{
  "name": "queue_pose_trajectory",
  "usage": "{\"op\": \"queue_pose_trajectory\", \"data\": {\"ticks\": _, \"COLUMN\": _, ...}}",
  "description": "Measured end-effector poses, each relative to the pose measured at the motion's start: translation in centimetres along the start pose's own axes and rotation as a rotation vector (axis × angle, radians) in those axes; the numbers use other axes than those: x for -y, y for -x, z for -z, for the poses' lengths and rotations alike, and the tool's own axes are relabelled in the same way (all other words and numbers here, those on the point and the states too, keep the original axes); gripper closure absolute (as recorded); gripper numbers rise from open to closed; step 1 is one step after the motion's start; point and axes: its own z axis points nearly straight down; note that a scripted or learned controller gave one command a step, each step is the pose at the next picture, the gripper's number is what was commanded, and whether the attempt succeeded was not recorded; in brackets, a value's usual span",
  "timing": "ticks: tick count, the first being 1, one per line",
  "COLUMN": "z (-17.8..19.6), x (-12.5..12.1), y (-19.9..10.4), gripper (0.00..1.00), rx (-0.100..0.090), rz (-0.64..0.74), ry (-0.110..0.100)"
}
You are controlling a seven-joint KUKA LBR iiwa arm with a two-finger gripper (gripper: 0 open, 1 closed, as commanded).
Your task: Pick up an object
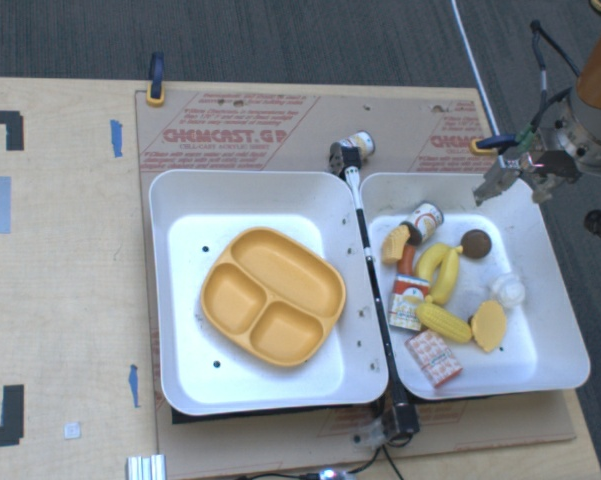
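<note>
A pale wooden table [60, 298] stands on dark grey carpet, with a protective printed board under two shallow white bins set side by side; blue tape marks dot the bare wood at the left. The left bin [175, 268] holds a yellow three-compartment plate [272, 295] lying flat in its middle. The right bin [558, 353] holds the pickable clutter: a toy ketchup bottle [408, 258], a small printed carton [407, 303] near the divider, a red-patterned packet [434, 357] at the near side, a toy banana [437, 268], a toy corn cob [445, 321] just beside it, a brown ball [475, 243], an orange wedge [489, 326] and a clear knob-like piece [508, 290]. The hand [515, 176] hangs over the far right rim of that bin, apart from everything; whether its fingers are spread or closed I cannot tell. These toys look light, hollow plastic, stiff and rather slick; the banana seems the best choice, taken across its narrow middle, since the ball could roll away and the flat packet offers little to pinch.
</note>
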Motion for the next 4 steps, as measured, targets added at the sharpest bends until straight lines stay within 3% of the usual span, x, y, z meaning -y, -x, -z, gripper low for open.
{"op": "queue_pose_trajectory", "data": {"ticks": 1, "z": -14.9, "x": -0.3, "y": 1.3, "gripper": 0.00, "rx": 0.003, "rz": -0.001, "ry": 0.009}}
{"op": "queue_pose_trajectory", "data": {"ticks": 2, "z": -17.0, "x": 1.8, "y": -4.5, "gripper": 0.00, "rx": 0.000, "rz": 0.002, "ry": 0.003}}
{"op": "queue_pose_trajectory", "data": {"ticks": 3, "z": -15.9, "x": 1.7, "y": -4.4, "gripper": 1.00, "rx": 0.001, "rz": -0.001, "ry": 0.008}}
{"op": "queue_pose_trajectory", "data": {"ticks": 4, "z": -7.0, "x": 6.0, "y": -10.9, "gripper": 1.00, "rx": -0.001, "rz": 0.001, "ry": 0.002}}
